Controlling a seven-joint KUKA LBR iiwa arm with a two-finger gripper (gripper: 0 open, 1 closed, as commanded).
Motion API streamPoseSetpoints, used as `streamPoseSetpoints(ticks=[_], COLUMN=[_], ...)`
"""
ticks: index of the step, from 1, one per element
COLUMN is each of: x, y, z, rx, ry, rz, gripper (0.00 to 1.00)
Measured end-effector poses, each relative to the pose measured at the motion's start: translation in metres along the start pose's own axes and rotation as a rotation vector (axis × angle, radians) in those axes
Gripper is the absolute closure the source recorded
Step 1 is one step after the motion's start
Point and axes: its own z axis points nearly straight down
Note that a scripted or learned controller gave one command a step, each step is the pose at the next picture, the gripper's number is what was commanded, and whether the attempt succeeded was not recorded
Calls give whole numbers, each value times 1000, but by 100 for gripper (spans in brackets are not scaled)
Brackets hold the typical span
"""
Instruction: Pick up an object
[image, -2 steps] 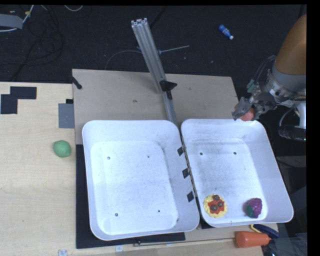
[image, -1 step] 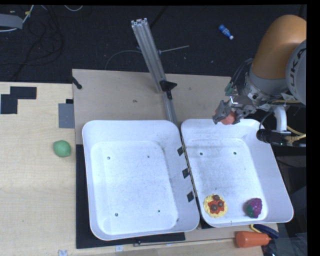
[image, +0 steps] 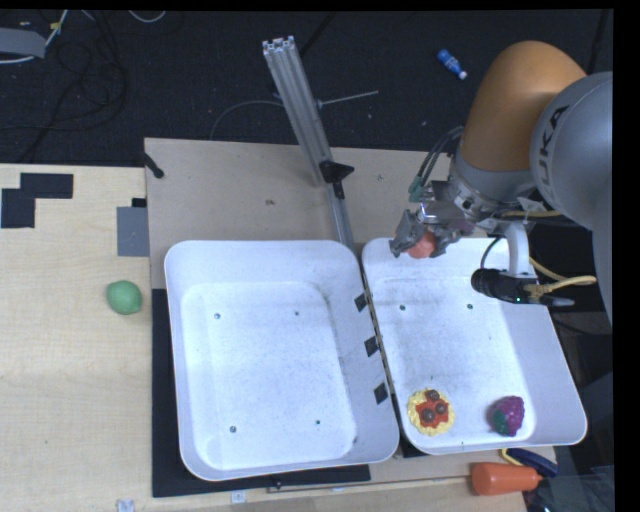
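We see a small red-orange object (image: 424, 245) caught between the fingers of the gripper (image: 420, 240), which is clamped on it. It sits at the far left corner of the right bin (image: 470, 340), just at the rim and near the seam where the two bins meet. The grey arm (image: 560, 140) with its orange band reaches in from the right, and its wrist hangs over that bin's far edge.

Below the gripper we find the right bin's floor bare across its far and middle parts, which leaves broad room there. Along the near edge lie a yellow piece with red spots (image: 431, 411) and a purple cluster (image: 508, 415), well apart from the gripper. The left bin (image: 260, 360) shows a bare white floor from rim to rim.

Outside the bins, an orange carrot-like toy (image: 503, 478) lies just beyond the right bin's near rim. A green ball (image: 124, 297) rests on the wooden bench (image: 60, 400), left of the left bin. A metal rail (image: 300, 110) slants down towards the seam.
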Motion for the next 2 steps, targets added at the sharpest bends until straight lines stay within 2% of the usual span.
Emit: streamPoseSetpoints(ticks=[2], x=[101], y=[-10], z=[-12], rx=[-1], ry=[0], rz=[0], gripper=[100])
